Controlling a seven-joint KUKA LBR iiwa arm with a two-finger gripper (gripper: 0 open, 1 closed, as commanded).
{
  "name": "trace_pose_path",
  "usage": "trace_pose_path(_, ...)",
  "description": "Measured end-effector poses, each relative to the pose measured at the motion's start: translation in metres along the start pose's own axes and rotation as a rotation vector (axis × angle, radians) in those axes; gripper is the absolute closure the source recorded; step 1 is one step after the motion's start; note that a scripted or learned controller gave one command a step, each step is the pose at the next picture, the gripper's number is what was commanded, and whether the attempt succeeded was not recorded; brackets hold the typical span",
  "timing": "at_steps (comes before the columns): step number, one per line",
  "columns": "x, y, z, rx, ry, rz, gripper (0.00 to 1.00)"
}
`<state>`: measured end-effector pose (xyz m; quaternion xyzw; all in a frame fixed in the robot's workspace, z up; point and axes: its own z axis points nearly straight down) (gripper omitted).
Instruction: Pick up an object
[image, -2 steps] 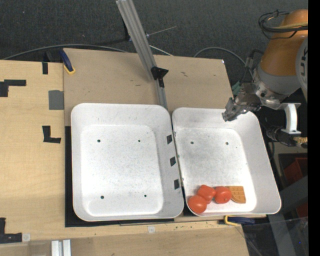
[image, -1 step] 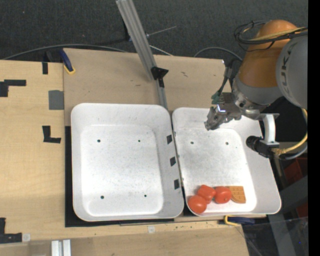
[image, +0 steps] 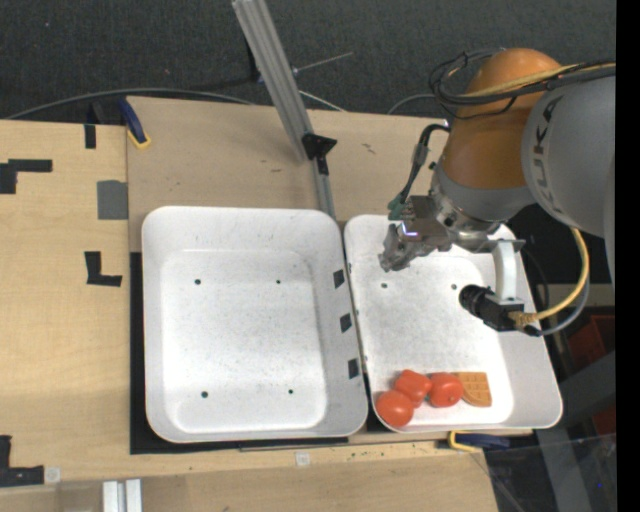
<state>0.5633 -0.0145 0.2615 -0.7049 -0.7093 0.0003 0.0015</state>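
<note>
In the right bin (image: 420, 320), near its front edge, lie three small items: a red round piece (image: 395, 408), a second red piece (image: 428, 388) touching it, and an orange waffle-like square (image: 476, 389) to their right. My gripper (image: 393, 255) hangs over the back left part of the right bin, well away from these items. Nothing shows between or under its tips.
The left bin (image: 165, 300) lies beside the right one, joined by black clips (image: 345, 322). A slanted metal pole (image: 290, 105) stands behind the bins. A black cable plug (image: 480, 303) and yellow cable (image: 565, 305) hang off the arm over the right bin.
</note>
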Motion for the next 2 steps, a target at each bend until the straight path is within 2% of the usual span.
trace_pose_path(1,0.043,-0.02,0.001,0.001,-0.001,0.001,1.0)
trace_pose_path(2,0.092,-0.039,0.024,0.003,-0.001,0.001,1.0)
